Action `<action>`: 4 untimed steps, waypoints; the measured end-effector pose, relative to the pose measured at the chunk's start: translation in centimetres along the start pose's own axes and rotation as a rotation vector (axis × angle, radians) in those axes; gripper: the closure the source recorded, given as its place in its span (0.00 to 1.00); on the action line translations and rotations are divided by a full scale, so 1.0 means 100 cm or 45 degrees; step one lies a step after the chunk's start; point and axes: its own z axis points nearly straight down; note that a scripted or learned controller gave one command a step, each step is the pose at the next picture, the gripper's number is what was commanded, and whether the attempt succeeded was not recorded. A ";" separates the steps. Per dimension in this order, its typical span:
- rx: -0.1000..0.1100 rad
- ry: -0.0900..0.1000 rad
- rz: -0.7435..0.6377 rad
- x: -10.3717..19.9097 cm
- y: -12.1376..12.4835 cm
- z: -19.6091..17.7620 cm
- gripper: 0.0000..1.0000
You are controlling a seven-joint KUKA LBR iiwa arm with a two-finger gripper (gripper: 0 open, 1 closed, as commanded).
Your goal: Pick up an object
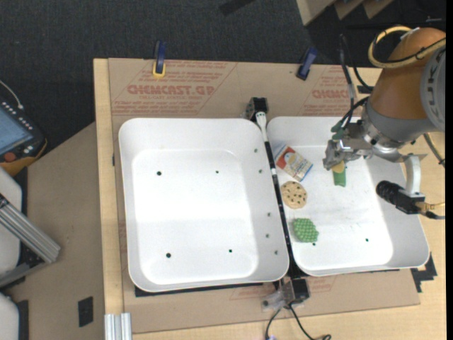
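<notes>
Hovering over the right bin, the gripper seems to pinch a small green block hanging below its closed jaws, so the lift looks underway and needs a steady rise.

Both bins, the left bin and the right bin, look like smooth white plastic with a faint sheen. Under them lies a board of matt brown cardboard (red print runs across it). The arm has a glossy orange band over smooth grey casing. The cookie looks rough and crumbly, the green lump bumpy and matt. The small packet seems glossy.
</notes>
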 end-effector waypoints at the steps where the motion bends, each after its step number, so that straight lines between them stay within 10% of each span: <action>1: 0.012 0.003 0.003 0.041 -0.062 -0.011 1.00; 3: -0.004 -0.007 0.007 -0.056 0.015 -0.029 1.00; 4: 0.007 0.001 0.000 0.015 -0.007 -0.051 1.00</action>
